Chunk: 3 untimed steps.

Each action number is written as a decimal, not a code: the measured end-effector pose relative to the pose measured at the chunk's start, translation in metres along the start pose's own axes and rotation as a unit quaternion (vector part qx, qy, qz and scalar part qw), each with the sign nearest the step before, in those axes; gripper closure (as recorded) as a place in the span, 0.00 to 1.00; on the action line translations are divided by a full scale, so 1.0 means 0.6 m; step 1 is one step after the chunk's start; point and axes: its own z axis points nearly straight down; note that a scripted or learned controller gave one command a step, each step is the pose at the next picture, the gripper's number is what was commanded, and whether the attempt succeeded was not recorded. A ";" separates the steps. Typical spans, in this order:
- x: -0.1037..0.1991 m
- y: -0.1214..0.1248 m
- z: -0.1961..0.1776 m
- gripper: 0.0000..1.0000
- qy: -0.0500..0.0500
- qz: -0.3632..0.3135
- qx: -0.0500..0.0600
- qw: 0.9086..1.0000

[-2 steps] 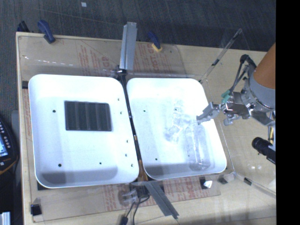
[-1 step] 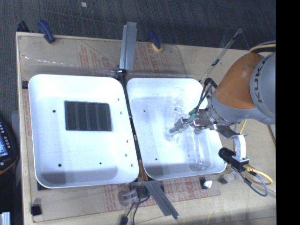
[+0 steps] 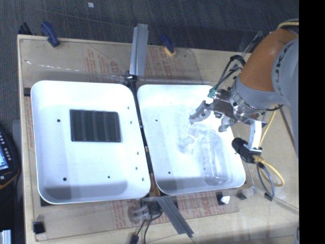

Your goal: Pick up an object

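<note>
Although the arm reaches in over the right bin, nothing looks lifted yet. The pincer sits above the bin's upper right part, and I cannot tell how it is set or whether it has anything. A clear bottle lies on the bin floor just below it, with more clear, crumpled stuff beside it, hard to make out. So the pick seems yet to do. The left bin bears a dark ridged block. Both bins rest on a pale counter, blue clamps along its far edge, dark carpet beyond.
</note>
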 end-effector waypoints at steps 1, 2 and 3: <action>-0.039 -0.052 -0.139 0.00 0.000 0.128 -0.001 0.992; -0.056 -0.087 -0.118 0.00 0.000 0.113 0.002 0.994; -0.059 -0.086 -0.096 0.00 0.001 0.009 0.001 1.000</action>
